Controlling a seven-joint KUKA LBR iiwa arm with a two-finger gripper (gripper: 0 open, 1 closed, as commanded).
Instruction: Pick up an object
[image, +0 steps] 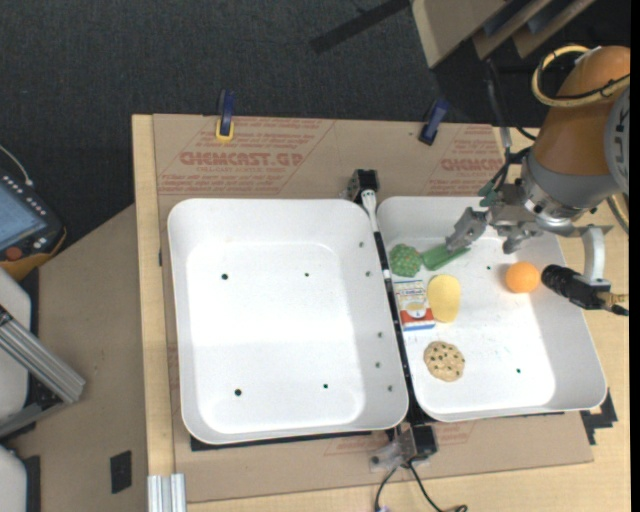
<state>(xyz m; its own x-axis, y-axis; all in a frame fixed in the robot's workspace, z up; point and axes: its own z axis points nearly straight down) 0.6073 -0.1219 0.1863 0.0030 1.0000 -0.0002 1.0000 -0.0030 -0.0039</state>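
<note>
Hovering near the right bin's (575, 385) back edge, perhaps, claw (490, 230).

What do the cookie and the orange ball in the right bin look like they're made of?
Cookie: likely molded plastic play food; flat tan disc with dark painted-looking chips, though real can't be excluded. Orange ball: smooth, evenly colored, probably plastic or rubber; too small to tell.

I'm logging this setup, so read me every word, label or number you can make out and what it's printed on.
"CHEMCAST GP", red print on the brown board behind the left bin.
The same red print repeats behind the right bin, cut off by the arm: "CHEMCAST".
The small red and white packet carries print too blurred to read.
</note>
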